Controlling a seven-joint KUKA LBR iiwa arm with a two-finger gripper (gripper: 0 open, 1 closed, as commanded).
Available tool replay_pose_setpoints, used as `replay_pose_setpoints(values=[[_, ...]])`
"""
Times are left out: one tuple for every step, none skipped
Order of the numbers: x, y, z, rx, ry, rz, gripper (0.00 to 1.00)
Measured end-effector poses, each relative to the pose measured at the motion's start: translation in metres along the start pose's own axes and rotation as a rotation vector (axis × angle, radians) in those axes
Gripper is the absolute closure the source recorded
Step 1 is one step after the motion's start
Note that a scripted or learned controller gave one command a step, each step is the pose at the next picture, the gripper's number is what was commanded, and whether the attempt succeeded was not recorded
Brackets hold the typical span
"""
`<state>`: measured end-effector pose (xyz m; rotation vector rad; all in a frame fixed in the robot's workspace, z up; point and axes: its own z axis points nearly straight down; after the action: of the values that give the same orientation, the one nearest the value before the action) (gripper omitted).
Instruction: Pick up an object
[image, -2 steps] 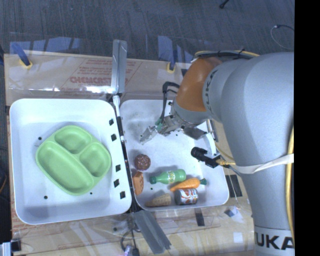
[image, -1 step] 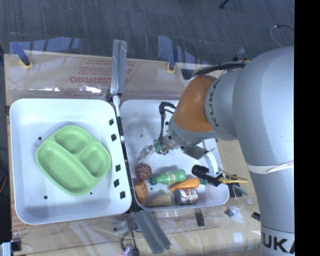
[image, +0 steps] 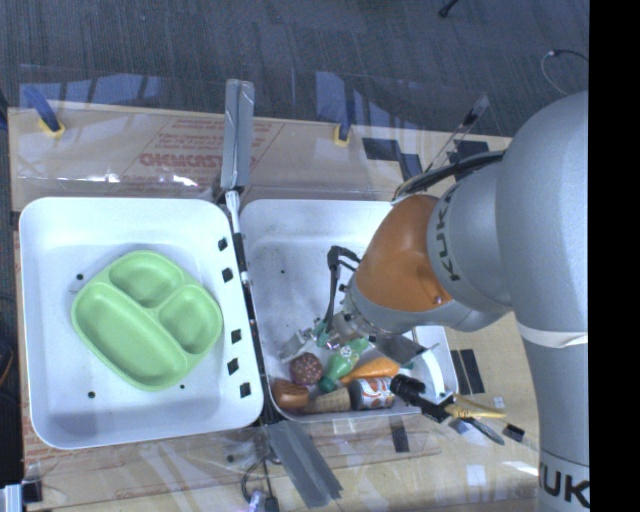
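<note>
- Two shallow white bins sit side by side: the left bin (image: 40, 300) takes the left half of the frame, and the right bin (image: 290, 240) lies at the centre
- One light green plate (image: 140, 320) lies flat in the left bin, a little left of its middle, and it is moulded into three compartments, one long and two smaller
- One grey bar (image: 238, 130) runs up from the seam between the bins at the upper middle of the frame
- A row of small black tabs (image: 237, 336) runs down the wall where the two bins meet
- A pile of about five small things crowds the lower edge of the right bin, all touching or overlapping
- In the pile, left to right: one brown lump (image: 288, 396) in the lower left corner, one dark red round thing (image: 307, 368) just above it, one green bottle-like piece (image: 343, 358), one brown bottle with a pale label (image: 368, 394) on its side, and one orange carrot-shaped piece (image: 378, 366)
- The gripper (image: 336, 335) hangs just over the pile, right above the green bottle-like piece; whether the claw is released or clenched cannot be told, as the wrist hides it
- The arm (image: 540, 200) comes in from the right of the frame, and its orange band (image: 400, 265) covers the right side of the right bin
</note>
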<state>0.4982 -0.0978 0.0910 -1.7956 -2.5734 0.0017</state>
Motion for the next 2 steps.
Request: replay_pose_setpoints(values=[[-0.0002, 0.0006, -0.0099, 0.000, 0.000, -0.004, 1.00], [-0.0002, 0.0005, -0.0098, 0.000, 0.000, -0.004, 0.00]])
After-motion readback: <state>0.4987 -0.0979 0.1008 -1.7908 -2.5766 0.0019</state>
